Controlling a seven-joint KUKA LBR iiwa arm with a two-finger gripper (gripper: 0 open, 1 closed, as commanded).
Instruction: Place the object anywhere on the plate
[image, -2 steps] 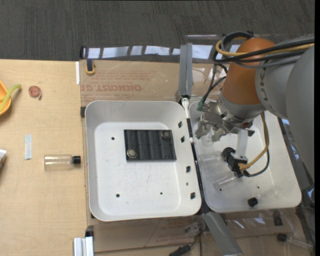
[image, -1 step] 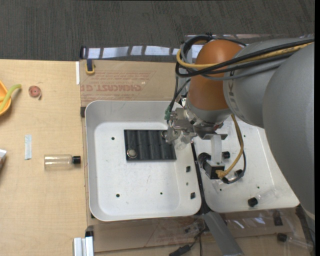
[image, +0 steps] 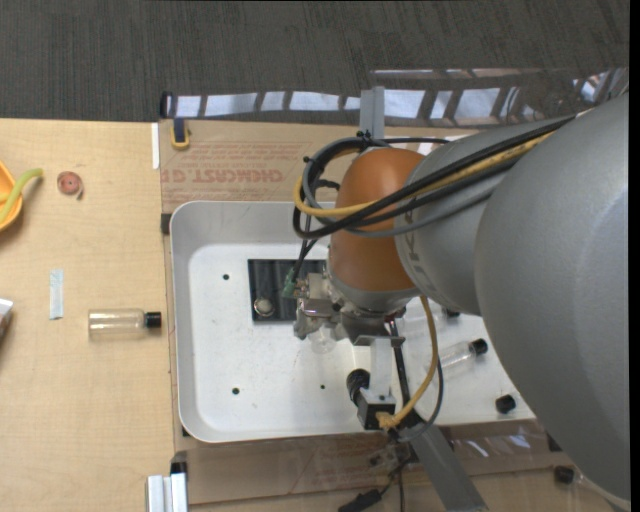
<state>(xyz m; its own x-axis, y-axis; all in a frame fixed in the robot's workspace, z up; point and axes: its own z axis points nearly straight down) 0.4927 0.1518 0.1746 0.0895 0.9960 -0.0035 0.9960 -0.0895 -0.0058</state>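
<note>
A clear vial (image: 458, 356) lay in the white bin (image: 210, 330), just right of the gripper (image: 322, 335), which hung low over the bin floor near a dark plate (image: 268, 288). Whether it gripped anything could not be told. Another clear vial (image: 122, 321) lay on the table (image: 80, 400).

The grey arm (image: 540, 250) with its orange band (image: 375, 230) fills the right of the frame, reaching down into the white bin (image: 210, 330). A clear bottle (image: 122, 321) lies on the wooden bench (image: 80, 400) at left centre. Another clear bottle (image: 458, 353) lies inside the bin, lower right.
</note>
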